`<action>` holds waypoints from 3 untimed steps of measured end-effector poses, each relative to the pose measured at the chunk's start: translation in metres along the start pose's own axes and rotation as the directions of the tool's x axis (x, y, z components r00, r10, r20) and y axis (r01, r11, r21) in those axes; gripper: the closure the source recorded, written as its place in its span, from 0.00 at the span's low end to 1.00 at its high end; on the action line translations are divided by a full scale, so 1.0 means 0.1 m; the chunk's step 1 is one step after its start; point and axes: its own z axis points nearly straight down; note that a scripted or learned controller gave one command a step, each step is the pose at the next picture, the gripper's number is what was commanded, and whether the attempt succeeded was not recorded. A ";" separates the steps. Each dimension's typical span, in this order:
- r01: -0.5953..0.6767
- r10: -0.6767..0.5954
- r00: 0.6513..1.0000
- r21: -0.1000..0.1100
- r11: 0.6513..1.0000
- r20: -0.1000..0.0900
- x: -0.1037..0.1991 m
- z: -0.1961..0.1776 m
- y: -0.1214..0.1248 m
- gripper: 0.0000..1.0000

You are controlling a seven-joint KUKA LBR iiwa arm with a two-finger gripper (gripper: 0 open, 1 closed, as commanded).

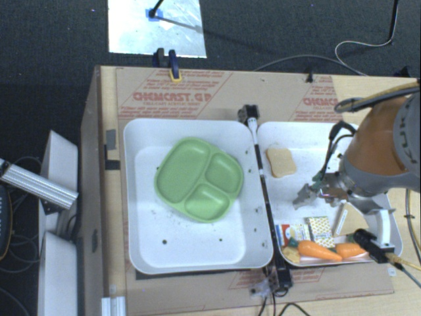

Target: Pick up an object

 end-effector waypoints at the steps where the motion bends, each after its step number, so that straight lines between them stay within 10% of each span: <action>1: 0.000 0.000 1.000 -0.015 1.000 0.004 -1.00 0.53 -0.13 0.00; 3: 0.001 -0.001 1.000 -0.022 1.000 0.008 0.11 0.54 -0.12 0.00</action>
